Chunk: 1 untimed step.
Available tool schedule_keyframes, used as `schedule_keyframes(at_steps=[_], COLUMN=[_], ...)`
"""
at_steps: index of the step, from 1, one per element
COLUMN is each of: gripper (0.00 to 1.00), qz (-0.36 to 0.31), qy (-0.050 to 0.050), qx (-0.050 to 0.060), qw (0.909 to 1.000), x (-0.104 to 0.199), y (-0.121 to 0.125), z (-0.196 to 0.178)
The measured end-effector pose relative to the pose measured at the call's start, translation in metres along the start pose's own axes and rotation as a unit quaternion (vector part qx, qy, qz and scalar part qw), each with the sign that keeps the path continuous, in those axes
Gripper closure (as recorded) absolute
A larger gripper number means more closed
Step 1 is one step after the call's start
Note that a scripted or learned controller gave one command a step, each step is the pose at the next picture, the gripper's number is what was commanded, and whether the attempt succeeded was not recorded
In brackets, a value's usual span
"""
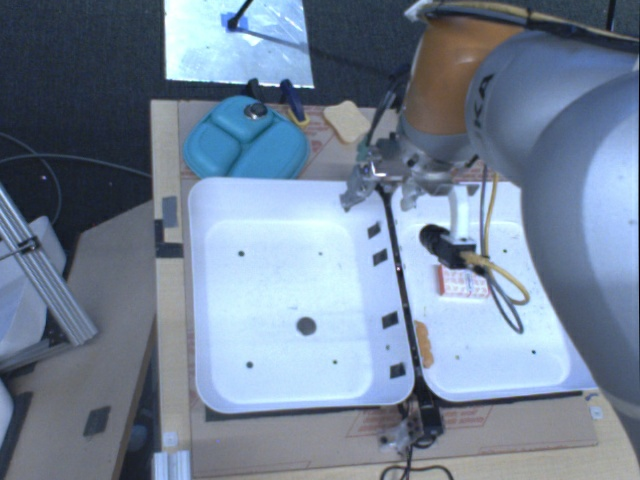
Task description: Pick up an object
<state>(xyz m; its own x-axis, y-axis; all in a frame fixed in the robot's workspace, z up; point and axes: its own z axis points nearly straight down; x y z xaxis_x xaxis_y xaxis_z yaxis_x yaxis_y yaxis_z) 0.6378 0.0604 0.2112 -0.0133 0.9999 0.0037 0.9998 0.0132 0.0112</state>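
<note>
**A:** Where is the thing to be picked up?

**B:** A small box (462,283) lies flat on the floor of the right bin (540,353), in its upper left part, near the divider between the bins. It sits below the gripper (382,190) and to its right, apart from it.

**A:** What does the box look like?

**B:** Rectangular, white and red with fine print too small to read. A black cylinder and yellow cable of the arm (520,98) partly overlap its top edge.

**A:** And the gripper?

**B:** It hangs over the top end of the divider. Whether it is released or clenched I cannot tell (the metal parts blur together), and nothing shows between them.

**A:** How many things are there?

**B:** One box and one small orange piece (423,343) in the right bin. One dark round disc (306,326) in the left bin (230,218). Behind the bins, one blue sectioned tray (245,140) and one tan slice (347,121). Two bins, one arm.
</note>
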Motion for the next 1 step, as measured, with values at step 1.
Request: schedule_keyframes(at_steps=[1], gripper=[0.00], qz=[0.002], qy=[0.000], qx=[0.004], qw=[1.0000], x=[0.0341], y=[-0.0729], z=[-0.0530])
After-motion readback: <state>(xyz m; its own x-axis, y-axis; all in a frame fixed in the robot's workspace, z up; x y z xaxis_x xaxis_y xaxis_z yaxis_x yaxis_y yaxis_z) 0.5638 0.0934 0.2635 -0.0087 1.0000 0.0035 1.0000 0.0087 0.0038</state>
